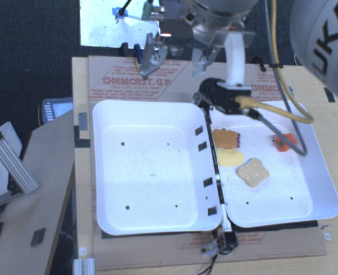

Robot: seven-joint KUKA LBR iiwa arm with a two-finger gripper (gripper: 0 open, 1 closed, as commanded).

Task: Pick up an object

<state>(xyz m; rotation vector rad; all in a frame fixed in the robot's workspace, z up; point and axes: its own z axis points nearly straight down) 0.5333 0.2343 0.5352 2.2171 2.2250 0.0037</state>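
The right bin (323,202) holds several small toy foods. An orange-brown slice with a purple edge (226,138) lies near the divider, with a yellow disc (231,157) just in front of it and a beige toast slice (252,172) nearer still. An orange-red piece (283,142) sits further right, partly behind a grey cable. My gripper (175,61) hangs high over the back edge of the bins, open, its two fingers (149,56) spread wide with nothing between them. It is well above and behind the foods.
The left bin (100,153) sits beside the right one, joined along a hinged divider (212,165). A black box (220,96) with a yellow cable (278,112) and a grey cable hangs over the right bin's back corner. Cardboard lies under both bins.
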